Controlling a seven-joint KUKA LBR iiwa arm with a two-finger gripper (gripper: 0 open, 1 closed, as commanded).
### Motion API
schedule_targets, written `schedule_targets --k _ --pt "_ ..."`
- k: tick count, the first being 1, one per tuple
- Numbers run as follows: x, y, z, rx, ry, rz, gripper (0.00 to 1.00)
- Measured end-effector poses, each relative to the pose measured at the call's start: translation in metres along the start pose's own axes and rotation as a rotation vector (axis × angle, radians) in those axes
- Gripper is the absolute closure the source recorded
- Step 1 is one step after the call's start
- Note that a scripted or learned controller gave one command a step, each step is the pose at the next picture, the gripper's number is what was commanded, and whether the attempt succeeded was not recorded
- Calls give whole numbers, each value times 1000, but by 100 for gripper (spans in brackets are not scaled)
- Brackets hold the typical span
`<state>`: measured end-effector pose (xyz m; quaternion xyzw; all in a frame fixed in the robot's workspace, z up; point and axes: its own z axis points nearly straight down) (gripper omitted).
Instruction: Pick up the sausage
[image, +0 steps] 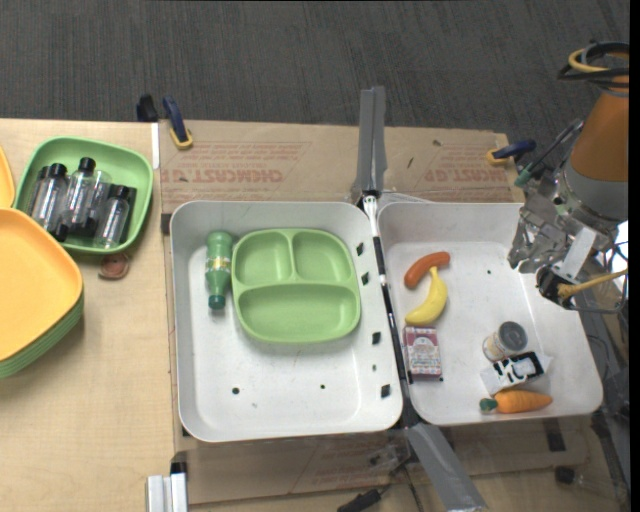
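Observation:
The sausage (426, 265) is a short orange-red curved link lying in the upper left part of the right bin (470, 225), just above a banana (430, 298). My gripper (542, 268) hangs over the right bin's right edge, well to the right of the sausage and apart from it. Nothing shows in the gripper. The grey arm with its orange band (608, 140) rises behind it at the far right.
In the right bin also lie a pink box (423, 352), a small can (503, 340), a white-and-black packet (515, 368) and a carrot (520, 402). The left bin (290, 400) holds a green divided plate (296, 284) and a green bottle (217, 268).

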<state>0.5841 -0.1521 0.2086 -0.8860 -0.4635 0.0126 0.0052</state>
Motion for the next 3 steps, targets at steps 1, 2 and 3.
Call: schedule_targets --k 1,2,3 --pt "-1 0 -8 2 -3 -1 100" --pt "-2 0 -15 4 -5 -2 100" --pt "14 -3 77 -16 16 144 100"
